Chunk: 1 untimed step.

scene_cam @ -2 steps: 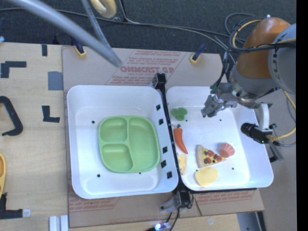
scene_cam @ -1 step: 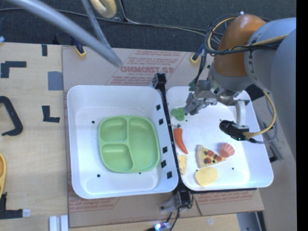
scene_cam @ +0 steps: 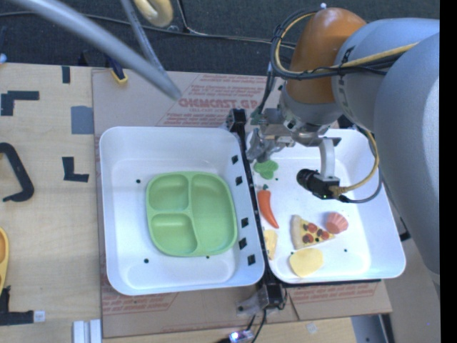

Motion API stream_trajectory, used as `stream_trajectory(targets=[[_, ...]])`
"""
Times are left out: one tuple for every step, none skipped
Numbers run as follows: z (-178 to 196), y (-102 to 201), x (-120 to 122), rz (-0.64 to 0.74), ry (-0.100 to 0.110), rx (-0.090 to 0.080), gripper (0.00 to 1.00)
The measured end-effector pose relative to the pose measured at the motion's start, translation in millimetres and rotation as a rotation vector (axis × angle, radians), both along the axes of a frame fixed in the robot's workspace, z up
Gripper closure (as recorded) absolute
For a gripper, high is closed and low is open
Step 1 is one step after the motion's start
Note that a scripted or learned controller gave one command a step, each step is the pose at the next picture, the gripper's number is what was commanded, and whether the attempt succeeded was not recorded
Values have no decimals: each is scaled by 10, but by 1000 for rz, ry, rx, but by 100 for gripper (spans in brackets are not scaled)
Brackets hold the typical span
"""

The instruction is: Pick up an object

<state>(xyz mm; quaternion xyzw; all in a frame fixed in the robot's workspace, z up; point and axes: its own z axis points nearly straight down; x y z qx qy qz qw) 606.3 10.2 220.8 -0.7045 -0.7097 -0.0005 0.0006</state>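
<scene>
My gripper (scene_cam: 263,153) hangs over the far left corner of the right bin (scene_cam: 371,252), just above a small green toy vegetable (scene_cam: 266,168). Below that lies an orange carrot (scene_cam: 265,207) along the bin's left wall. A pizza slice (scene_cam: 308,231), a pink-red shell-like piece (scene_cam: 336,222), a yellow round piece (scene_cam: 305,263) and a pale yellow piece (scene_cam: 270,243) lie toward the bin's front. The arm's wrist hides the fingertips.
The left bin (scene_cam: 121,156) holds a green divided tray (scene_cam: 191,213). A black divider with clips (scene_cam: 246,206) runs between the bins. A black cable and connector (scene_cam: 318,182) hang from the wrist over the right bin's middle.
</scene>
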Motion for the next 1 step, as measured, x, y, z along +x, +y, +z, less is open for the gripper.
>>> stream_trajectory(targets=[[-44,496,69,-2,1,-1,100]])
